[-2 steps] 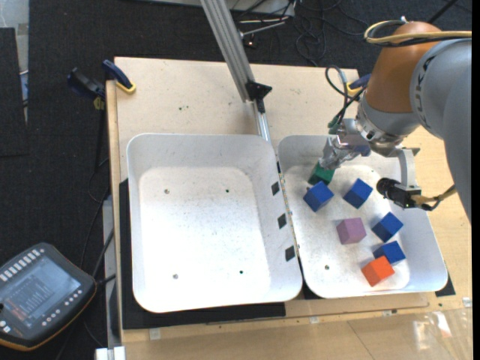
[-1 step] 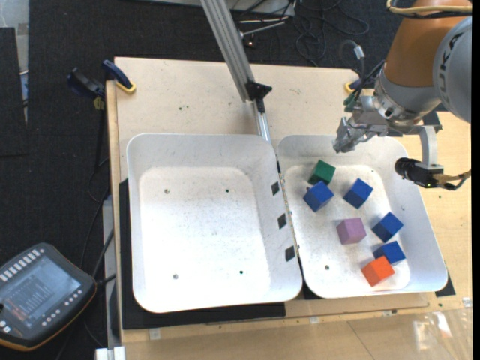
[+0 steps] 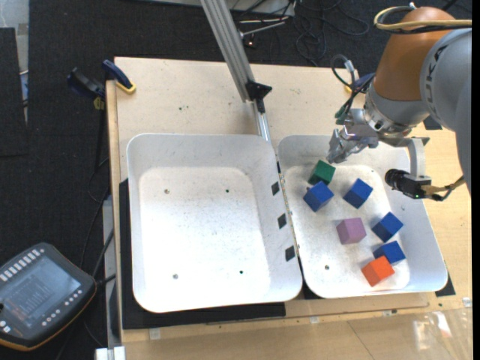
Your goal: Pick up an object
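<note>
The orange cube (image 3: 377,270) lay nearest, but the gripper (image 3: 339,150), fingers hidden so I cannot tell its state, hung just above the green cube (image 3: 322,172) in the right bin (image 3: 431,276), and should have dropped squarely over it, clear of the blue cube (image 3: 318,196).

Small green cube (image 3: 323,172), at the far left of the group in the right-hand white bin (image 3: 427,272), tilted, touching a blue cube (image 3: 319,196) just in front of it. Second blue cube (image 3: 358,193) to the right, apart. Pale purple cube (image 3: 350,230) near the middle of the bin. Two further blue cubes, one (image 3: 388,226) right of the purple, one smaller (image 3: 391,252) touching an orange cube (image 3: 377,270) at the near right.
</note>
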Robot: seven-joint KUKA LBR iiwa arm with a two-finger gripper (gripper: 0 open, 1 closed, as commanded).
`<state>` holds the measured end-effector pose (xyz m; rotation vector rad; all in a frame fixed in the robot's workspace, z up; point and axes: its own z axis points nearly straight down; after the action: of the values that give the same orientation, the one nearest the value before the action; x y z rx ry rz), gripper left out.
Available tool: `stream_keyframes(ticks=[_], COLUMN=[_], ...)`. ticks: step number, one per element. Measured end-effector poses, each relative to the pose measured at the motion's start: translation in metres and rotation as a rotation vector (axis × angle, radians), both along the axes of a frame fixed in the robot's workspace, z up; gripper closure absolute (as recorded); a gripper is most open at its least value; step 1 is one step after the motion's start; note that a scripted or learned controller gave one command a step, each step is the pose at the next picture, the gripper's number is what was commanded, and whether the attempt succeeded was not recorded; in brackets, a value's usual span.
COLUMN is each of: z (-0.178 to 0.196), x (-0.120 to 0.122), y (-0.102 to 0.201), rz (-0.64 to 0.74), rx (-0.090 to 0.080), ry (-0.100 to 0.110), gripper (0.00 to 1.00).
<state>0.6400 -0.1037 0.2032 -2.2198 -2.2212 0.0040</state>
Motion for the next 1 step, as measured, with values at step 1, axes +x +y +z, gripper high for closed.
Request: stream_keyframes(ticks=[1], z=[0.0142], x=[-0.0256], y=[0.0521], rz=[0.007], rx=[0.003], ry=[-0.002], gripper=[1.0])
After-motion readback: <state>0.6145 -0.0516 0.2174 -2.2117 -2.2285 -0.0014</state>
